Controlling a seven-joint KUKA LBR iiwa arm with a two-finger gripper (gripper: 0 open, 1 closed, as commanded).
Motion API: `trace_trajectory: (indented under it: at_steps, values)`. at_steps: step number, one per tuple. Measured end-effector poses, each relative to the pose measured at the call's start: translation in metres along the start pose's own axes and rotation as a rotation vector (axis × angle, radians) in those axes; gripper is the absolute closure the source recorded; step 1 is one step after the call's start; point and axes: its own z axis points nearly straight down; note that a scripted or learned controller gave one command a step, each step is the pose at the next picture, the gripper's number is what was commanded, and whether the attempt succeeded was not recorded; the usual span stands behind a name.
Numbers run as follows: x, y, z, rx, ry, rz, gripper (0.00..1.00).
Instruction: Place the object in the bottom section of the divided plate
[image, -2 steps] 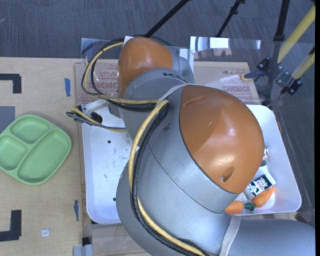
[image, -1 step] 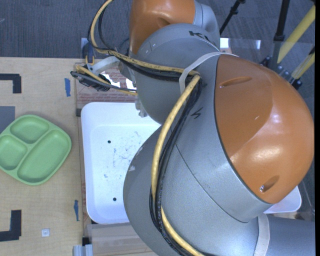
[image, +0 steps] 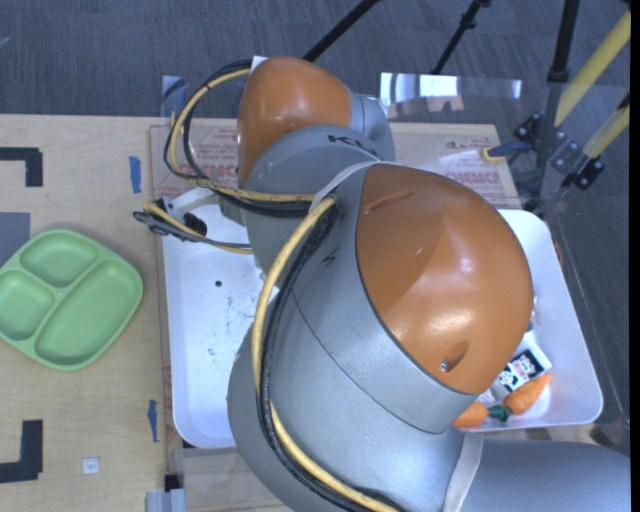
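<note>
Arm: grey and orange, bulking over both white bins and hiding much of them; gripper state cannot be told. Orange carrot-like object, with a small black-and-white item touching it: lying in the bin farthest from the green divided plate, long axis slanting. Divided plate: sitting on the wooden desk, well apart from the object. Judgement: the carry is having to cross both bins plateward; the arm's own bulk is blocking sight.
</note>
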Motion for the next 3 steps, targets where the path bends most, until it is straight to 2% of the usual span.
trace_trajectory:
  at_steps: [1, 2, 3]
  values:
    - [-0.051, -0.012, -0.127, -0.002, 0.005, 0.003, 1.0]
    - [0.009, 0.002, -0.132, -0.001, 0.004, 0.005, 1.0]
    - [0.004, 0.001, -0.259, -0.001, 0.006, 0.004, 1.0]
